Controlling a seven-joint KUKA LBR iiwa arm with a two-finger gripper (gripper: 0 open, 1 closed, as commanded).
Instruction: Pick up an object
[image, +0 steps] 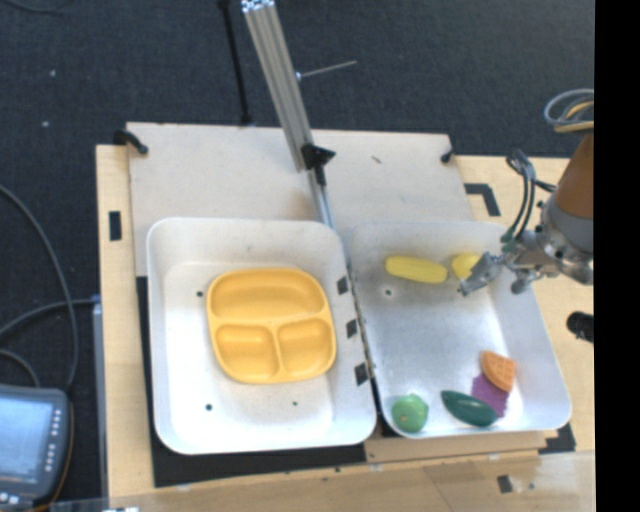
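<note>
we judge the approach step underway: our claw (497, 272), fingers spread and holding nothing, hovers beside the yellow piece (464, 264), needing descent and closure next

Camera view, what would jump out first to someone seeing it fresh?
The yellow divided plate in the middle of the left bin stands out most. Next, the toy foods in the right bin, and the gripper over its far right corner beside the yellow banana.

The arm enters from three o'clock, its orange band at the frame's edge. The wrist leans toward nine o'clock, and the gripper (497, 272) hangs low with its two fingers (474, 281) spread apart, holding nothing.
</note>
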